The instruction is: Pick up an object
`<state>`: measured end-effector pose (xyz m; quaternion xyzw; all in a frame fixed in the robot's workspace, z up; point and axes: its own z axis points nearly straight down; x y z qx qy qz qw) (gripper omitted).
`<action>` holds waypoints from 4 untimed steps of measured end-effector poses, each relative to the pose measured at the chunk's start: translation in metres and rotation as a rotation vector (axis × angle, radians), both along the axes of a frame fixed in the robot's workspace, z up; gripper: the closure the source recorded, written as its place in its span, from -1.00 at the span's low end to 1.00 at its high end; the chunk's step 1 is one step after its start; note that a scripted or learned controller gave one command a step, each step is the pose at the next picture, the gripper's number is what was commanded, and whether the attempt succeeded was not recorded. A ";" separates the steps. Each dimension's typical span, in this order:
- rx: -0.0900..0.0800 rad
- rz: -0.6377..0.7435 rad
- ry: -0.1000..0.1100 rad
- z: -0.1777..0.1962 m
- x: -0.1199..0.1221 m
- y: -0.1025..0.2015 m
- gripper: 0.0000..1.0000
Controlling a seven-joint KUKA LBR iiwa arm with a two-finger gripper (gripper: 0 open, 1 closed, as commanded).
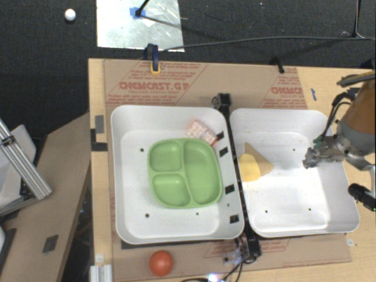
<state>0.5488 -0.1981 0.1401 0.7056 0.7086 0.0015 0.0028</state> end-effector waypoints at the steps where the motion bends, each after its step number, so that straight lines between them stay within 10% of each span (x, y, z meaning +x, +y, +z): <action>1: 0.000 0.001 -0.001 0.056 -0.002 0.009 1.00; 2: 0.000 0.001 0.001 0.082 0.000 0.009 1.00; 4: 0.003 0.006 0.003 0.096 0.005 0.101 1.00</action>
